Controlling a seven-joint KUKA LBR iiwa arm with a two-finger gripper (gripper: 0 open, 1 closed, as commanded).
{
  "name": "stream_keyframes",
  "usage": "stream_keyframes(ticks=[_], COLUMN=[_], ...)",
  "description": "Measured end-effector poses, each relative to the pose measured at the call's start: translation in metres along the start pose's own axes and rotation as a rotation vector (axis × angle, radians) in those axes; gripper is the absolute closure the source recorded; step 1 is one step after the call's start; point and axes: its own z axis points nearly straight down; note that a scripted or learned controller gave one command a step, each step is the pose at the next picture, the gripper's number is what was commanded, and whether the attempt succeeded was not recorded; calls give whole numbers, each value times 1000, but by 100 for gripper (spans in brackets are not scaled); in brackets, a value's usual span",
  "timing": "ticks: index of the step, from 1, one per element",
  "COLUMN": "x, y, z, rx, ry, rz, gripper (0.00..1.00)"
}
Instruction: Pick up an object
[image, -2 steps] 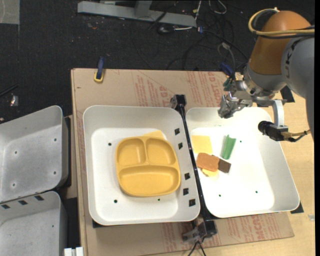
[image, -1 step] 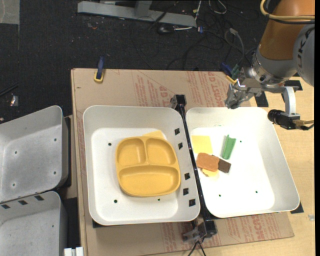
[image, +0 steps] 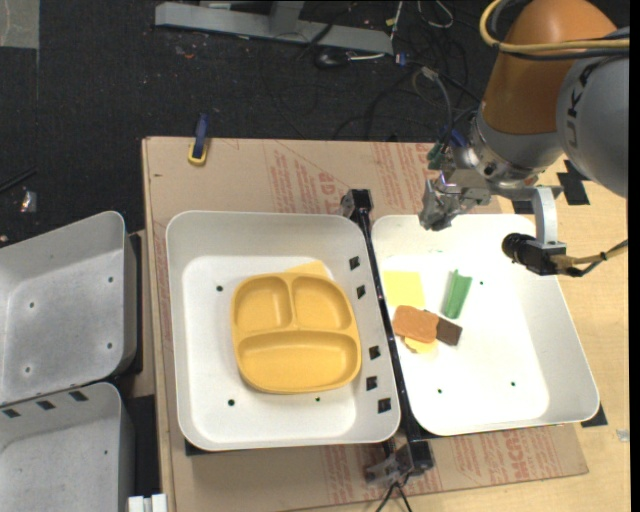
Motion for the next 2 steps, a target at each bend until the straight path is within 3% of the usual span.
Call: stream_keyframes(ticks=[1, 2], x=[46, 92], y=[-23, -42], z=[22, 20], rx=[3, 2], ry=[0, 0], rz=[0, 0], gripper=[100, 100])
